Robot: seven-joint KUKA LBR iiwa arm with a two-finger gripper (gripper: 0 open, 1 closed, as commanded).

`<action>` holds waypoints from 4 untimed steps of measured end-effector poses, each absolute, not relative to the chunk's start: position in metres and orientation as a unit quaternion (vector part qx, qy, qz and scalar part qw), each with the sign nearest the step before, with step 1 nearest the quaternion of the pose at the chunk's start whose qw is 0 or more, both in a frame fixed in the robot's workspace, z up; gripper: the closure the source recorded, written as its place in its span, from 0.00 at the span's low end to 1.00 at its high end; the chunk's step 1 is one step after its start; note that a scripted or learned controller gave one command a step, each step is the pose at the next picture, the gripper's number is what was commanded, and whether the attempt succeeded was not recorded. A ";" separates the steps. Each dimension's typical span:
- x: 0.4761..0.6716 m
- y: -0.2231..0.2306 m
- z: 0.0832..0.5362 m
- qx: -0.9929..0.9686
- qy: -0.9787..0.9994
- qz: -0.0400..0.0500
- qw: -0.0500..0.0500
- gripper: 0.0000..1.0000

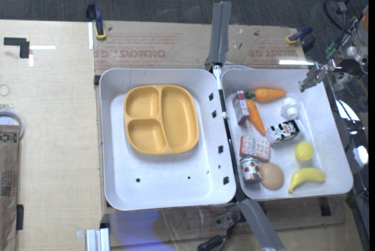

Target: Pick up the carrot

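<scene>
The gripper hangs over the right bin's far right corner, its claw state beyond my telling, so the reach has barely begun; it must cross left to the carrot lying near the far wall.

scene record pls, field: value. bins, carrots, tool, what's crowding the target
left bin: holds a yellow divided plate
right bin: holds the toy food
carrots: two; one lies crosswise near the bin's far edge, the other runs diagonally just below it
carrot neighbours: small red carton against the diagonal carrot's left side; white lump to the right
other items: cow-print carton, lemon, banana, pink box, can, tan round item
tool: over the right bin's far right corner, away from both carrots
carrot picked: no
</scene>
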State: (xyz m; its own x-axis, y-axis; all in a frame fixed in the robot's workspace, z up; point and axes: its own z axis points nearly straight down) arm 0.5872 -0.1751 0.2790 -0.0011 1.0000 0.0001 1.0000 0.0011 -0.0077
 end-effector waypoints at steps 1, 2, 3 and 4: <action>0.621 -0.148 0.188 -0.650 -0.760 0.002 0.003 0.00; 0.654 -0.143 0.102 -0.564 -0.826 0.001 0.001 0.00; 0.659 -0.127 0.093 -0.483 -0.876 0.003 -0.002 0.00; 0.659 -0.125 0.097 -0.483 -0.876 0.002 0.002 1.00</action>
State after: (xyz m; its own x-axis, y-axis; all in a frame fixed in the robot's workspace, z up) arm 0.6587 -0.1249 0.0969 -0.5338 0.8456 0.0007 0.8456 0.5338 -0.0055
